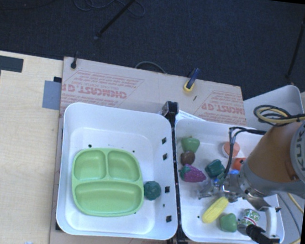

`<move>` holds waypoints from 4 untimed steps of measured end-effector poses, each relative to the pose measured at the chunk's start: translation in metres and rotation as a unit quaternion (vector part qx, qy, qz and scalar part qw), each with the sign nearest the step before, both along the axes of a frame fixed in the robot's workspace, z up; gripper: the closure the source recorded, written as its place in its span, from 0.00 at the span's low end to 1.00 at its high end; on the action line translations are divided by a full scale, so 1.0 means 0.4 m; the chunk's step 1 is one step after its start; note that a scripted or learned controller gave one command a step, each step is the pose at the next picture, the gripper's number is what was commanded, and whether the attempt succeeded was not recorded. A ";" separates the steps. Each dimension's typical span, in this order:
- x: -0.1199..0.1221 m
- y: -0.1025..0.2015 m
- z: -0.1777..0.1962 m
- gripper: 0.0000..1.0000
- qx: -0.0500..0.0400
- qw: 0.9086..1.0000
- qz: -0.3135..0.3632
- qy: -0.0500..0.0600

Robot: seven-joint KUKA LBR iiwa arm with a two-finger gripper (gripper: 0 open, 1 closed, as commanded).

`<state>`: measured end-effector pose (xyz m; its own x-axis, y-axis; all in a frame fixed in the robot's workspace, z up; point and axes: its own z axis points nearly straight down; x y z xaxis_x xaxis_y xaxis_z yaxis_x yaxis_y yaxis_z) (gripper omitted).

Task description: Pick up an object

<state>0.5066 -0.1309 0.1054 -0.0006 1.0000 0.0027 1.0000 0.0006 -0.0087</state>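
Objects for picking lie all round your gripper [214, 189], which hangs low in the right bin [194, 230]; you cannot tell from this view whether it is released or clenched, and nothing shows between its tips. Just below it lies a yellow corn cob [215, 209], tilted, with a green round piece [228, 222] beside the cob's lower end. Just to the gripper's left sits a purple grape bunch [193, 175], and just above the gripper a dark teal block [214, 168]. Farther up and left you have a green pepper [190, 144]. Well off to its left, in the left bin [86, 115], a light green divided plate [107, 182] lies flat with a dark green ball [152, 190] touching its right edge. Both bins rest on the worktop [9, 150].
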 end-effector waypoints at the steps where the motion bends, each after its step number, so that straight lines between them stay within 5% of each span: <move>1: -0.001 0.005 -0.048 0.00 0.000 1.000 0.000 -0.002; 2: 0.000 0.000 -0.018 1.00 0.000 1.000 -0.004 -0.003; 4: -0.010 0.018 0.197 1.00 -0.001 1.000 0.000 -0.005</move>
